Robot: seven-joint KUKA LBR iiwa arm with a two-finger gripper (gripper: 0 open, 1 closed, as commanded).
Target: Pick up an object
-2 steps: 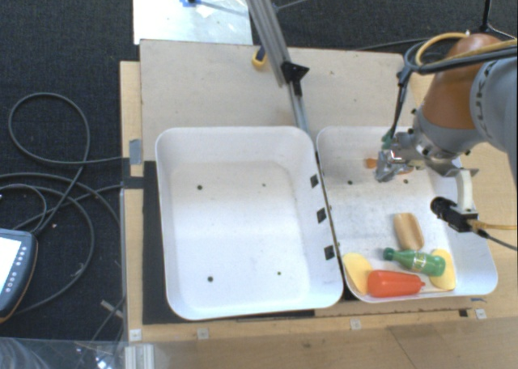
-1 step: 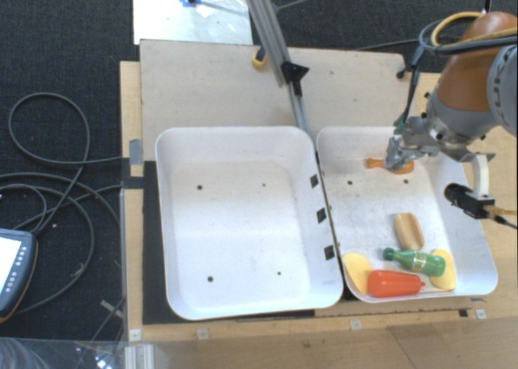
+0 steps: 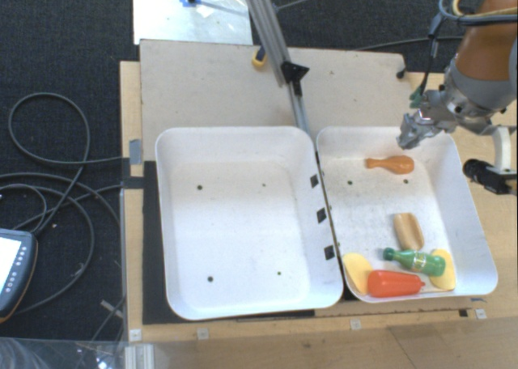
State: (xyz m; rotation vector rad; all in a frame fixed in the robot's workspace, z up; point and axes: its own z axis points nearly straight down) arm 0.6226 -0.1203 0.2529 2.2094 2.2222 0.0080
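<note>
Camera view: the gripper (image 3: 414,134) hangs over the far edge of the right bin (image 3: 477,222), w/ the orange-banded arm (image 3: 486,52) coming in from the right. Can't tell how the jaws stand from this angle, nothing visibly held btwn them. Closest candidate is the toy drumstick (image 3: 391,165), lying flat near the far edge, just beside the gripper but apart from it. The rest is bunched in the near right corner: bread roll (image 3: 409,231), green bottle (image 3: 416,260), red pepper (image 3: 394,282), banana (image 3: 357,270), all touching or nearly. Risk imo: the drumstick's thin handle end slips or skids if grabbed off-centre, and going for the corner pile means nudging neighbours or catching the bin wall. Left bin (image 3: 174,222) isn't involved.
</note>
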